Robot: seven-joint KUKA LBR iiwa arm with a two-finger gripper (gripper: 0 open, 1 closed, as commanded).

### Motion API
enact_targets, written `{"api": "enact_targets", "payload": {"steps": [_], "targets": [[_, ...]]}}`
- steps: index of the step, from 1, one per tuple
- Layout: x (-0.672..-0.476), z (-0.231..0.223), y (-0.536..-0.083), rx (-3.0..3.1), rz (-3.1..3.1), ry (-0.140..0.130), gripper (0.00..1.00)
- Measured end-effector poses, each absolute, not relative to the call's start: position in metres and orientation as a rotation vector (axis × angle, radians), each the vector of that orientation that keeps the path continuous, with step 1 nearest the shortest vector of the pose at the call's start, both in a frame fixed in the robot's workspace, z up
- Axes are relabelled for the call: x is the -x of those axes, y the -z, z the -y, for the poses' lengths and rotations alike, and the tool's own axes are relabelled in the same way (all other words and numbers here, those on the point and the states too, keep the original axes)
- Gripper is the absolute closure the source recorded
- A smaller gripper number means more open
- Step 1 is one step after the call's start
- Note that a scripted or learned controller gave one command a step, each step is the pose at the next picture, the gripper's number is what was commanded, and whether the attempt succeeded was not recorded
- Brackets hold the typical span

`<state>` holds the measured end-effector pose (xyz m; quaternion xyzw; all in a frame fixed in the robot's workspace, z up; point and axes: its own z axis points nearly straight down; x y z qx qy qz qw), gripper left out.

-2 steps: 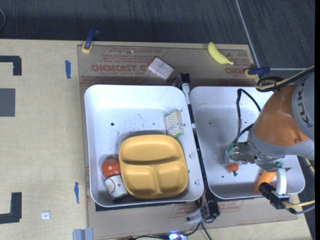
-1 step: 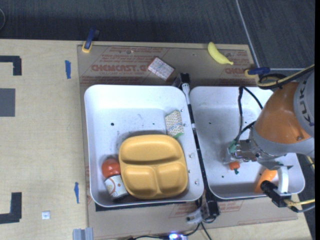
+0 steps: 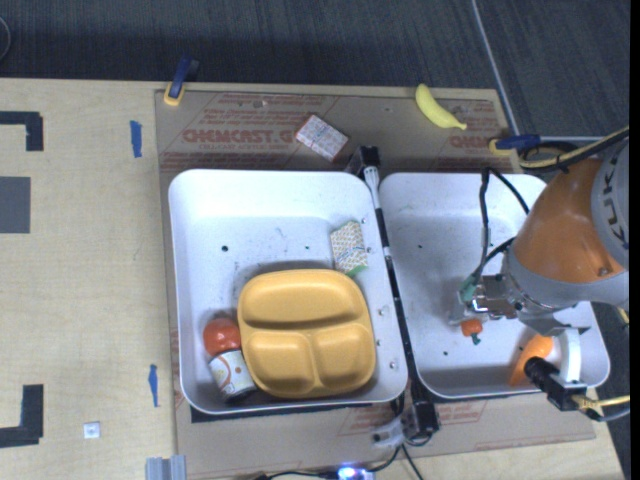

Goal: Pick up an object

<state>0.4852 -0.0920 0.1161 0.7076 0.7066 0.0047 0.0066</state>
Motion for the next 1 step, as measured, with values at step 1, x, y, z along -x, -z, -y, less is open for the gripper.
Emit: {"api": "enact_targets", "payload": {"steps": [1], "targets": [[-0.5120, 0.0113, -0.1847, -2.221, -2.223, -0.001, 1.00]]}}
